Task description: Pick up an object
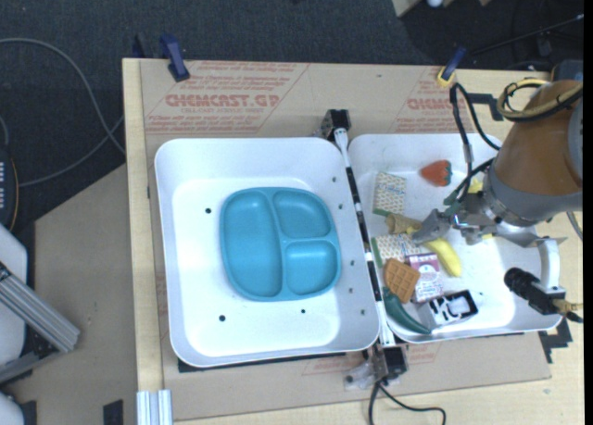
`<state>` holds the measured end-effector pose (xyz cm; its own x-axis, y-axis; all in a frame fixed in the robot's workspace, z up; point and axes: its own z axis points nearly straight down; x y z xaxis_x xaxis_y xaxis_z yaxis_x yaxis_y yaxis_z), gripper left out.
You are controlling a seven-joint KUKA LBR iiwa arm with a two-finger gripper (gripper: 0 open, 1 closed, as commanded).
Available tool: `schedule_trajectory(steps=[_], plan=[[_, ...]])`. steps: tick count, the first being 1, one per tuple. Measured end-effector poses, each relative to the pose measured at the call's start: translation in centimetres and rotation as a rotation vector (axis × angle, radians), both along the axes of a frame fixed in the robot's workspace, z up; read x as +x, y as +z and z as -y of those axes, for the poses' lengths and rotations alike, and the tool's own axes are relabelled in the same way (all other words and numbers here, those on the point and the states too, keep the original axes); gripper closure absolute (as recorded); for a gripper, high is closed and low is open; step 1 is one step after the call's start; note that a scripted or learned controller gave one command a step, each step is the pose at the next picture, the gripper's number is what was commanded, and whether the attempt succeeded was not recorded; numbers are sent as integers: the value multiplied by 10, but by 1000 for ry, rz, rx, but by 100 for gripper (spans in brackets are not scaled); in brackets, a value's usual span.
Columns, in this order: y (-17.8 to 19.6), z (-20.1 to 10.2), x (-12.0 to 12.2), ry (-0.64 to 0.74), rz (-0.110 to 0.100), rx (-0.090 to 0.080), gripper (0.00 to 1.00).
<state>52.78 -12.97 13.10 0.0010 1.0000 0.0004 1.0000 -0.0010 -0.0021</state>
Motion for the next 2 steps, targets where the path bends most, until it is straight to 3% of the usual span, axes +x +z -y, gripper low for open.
schedule_trajectory(steps=[1,2], plan=[[-43,14,-7,1,7,2,0],[-33,13,-6,1,11,2,100]])
